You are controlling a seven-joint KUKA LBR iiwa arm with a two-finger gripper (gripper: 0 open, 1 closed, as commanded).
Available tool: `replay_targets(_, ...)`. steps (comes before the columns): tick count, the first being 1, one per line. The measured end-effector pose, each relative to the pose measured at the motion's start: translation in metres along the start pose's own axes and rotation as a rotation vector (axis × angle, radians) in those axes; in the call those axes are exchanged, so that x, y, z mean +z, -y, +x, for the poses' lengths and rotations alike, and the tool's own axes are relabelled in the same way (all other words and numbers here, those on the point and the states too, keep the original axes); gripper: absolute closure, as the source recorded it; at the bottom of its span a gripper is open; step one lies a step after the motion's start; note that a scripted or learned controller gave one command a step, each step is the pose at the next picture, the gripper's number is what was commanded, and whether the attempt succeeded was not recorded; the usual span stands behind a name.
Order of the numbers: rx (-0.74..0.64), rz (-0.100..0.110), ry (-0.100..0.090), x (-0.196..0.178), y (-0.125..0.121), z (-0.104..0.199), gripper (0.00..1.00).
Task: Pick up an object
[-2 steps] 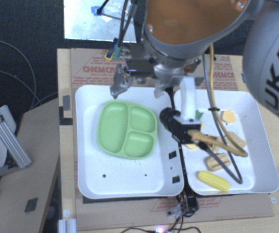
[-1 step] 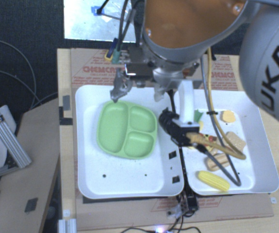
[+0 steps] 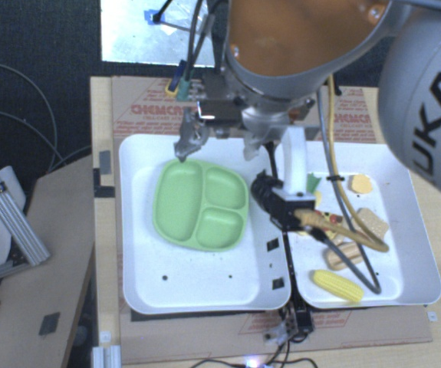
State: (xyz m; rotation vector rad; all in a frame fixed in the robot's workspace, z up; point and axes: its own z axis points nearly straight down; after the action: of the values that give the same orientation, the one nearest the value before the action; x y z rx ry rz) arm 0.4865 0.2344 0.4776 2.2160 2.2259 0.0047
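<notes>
A light green divided plate (image 3: 202, 206) lies in the left white bin (image 3: 166, 282), toward its far side. My gripper (image 3: 217, 153) hangs over the plate's far rim. Its fingers stand apart, one fingertip (image 3: 183, 152) at the plate's far left corner and the other near the far right corner. Nothing shows between them. The gripper is open.
The right bin (image 3: 412, 267) holds a yellow corn cob (image 3: 337, 284) at the front, a tan cracker (image 3: 372, 222), a yellow round slice (image 3: 360, 183), a small green piece (image 3: 313, 181) and grey tongs (image 3: 356, 261) lying over a tan piece. The arm's big body overhangs the back right.
</notes>
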Motion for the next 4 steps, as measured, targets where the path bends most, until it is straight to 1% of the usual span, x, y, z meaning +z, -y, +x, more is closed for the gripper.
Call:
replay_targets(2,0.0,0.0,0.0,0.0,0.0,0.0,0.0)
replay_targets(3,0.004,-0.006,-0.002,-0.061,0.0,-0.017,0.0)
replay_targets(4,-0.003,-0.003,-0.002,-0.069,0.0,-0.015,1.0)
